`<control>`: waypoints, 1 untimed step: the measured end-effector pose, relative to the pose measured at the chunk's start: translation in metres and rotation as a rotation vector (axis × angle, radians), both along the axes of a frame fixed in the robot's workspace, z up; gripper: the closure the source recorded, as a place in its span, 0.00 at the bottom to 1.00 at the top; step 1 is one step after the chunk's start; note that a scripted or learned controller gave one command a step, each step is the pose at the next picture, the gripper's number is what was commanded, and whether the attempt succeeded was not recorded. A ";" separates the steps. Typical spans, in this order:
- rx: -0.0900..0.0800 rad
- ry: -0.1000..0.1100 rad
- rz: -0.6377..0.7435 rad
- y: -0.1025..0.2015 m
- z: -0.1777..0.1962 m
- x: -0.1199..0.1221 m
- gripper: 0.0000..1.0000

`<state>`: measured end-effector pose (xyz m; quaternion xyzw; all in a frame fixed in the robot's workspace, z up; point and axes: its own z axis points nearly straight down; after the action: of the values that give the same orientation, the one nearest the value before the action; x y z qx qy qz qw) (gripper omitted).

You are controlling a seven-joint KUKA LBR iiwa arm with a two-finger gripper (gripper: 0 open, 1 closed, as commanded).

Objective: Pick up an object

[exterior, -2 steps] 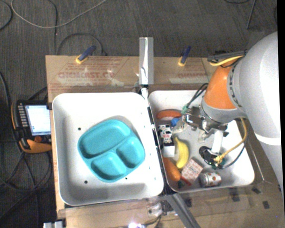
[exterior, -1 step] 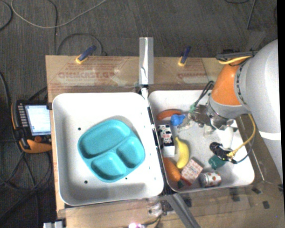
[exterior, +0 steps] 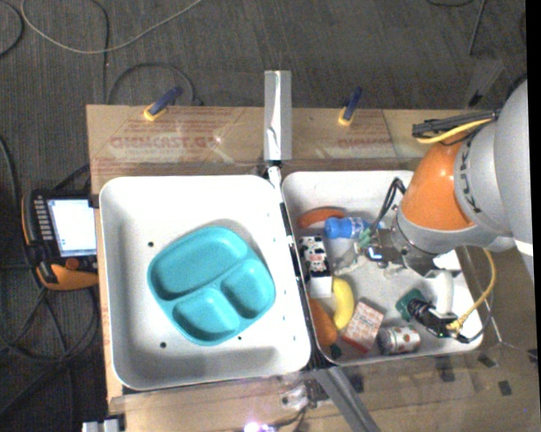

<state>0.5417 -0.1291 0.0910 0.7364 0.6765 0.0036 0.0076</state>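
In the left bin (exterior: 122, 287) at frame centre-left lies a turquoise divided plate (exterior: 212, 283). At centre-right, a clear bottle (exterior: 345, 238) with a blue cap lies just left of the gripper (exterior: 375, 249). I cannot tell the gripper's state; a yellow banana (exterior: 343, 302) lies below.

Blue divided tray (exterior: 213, 284), handheld pendant (exterior: 61, 236)

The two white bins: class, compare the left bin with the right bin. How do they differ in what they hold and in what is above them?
The left bin holds one thing, a blue divided tray; the right bin holds many small things, among them a banana and a can. The arm reaches over the right bin, not the left bin. Both are shallow, white and side by side.
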 end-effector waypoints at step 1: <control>0.006 -0.001 0.001 0.002 0.010 0.001 1.00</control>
<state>0.5429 -0.1269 0.1006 0.7361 0.6768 0.0061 0.0057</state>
